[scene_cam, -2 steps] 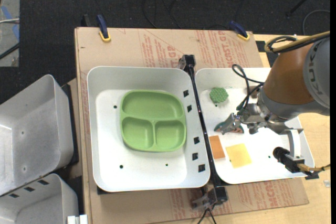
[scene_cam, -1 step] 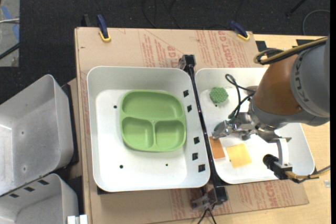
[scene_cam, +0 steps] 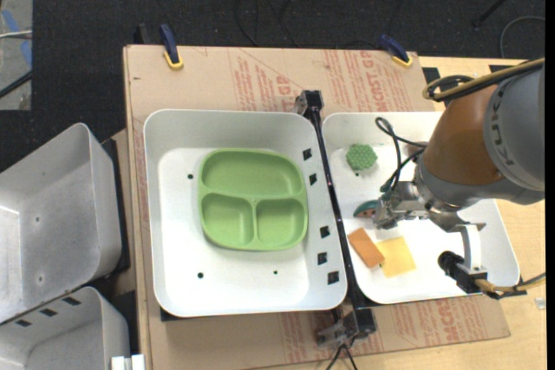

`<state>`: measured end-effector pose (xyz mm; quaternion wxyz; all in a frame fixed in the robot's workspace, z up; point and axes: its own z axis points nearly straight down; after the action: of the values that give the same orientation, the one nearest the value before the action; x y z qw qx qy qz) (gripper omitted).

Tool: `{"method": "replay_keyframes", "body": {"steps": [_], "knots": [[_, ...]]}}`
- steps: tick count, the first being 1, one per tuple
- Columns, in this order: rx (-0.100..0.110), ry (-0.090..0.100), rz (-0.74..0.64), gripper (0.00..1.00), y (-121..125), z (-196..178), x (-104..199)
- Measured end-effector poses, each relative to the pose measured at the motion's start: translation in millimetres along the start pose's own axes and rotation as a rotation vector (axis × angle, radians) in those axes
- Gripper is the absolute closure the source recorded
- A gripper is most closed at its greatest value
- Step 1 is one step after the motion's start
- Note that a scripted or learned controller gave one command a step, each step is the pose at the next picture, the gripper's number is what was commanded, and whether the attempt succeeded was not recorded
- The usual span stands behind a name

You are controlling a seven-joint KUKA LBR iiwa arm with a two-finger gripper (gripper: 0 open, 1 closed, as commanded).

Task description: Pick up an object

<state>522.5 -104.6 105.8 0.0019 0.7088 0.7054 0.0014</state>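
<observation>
Cardboard covers the surface [scene_cam: 225, 69] under two white bins. Left bin [scene_cam: 165, 186] holds a green divided tray [scene_cam: 253, 199]. Right bin [scene_cam: 499, 230] holds a green ball [scene_cam: 362, 157] near its far side, plus an orange block [scene_cam: 366, 248] touching a yellow square [scene_cam: 398, 256]. Gripper [scene_cam: 381, 210] hangs just above the block; whether its fingers are wide or narrow cannot be told.

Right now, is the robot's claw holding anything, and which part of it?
It cannot be told. The gripper is low in the right bin, above the orange block and yellow block, near a small teal thing.
</observation>
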Motion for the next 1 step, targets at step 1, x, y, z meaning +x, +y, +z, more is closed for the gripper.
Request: {"method": "replay_keyframes", "body": {"steps": [1], "knots": [[-0.001,0.0,-0.007,1.0,-5.5,-58.7,4.1]]}}
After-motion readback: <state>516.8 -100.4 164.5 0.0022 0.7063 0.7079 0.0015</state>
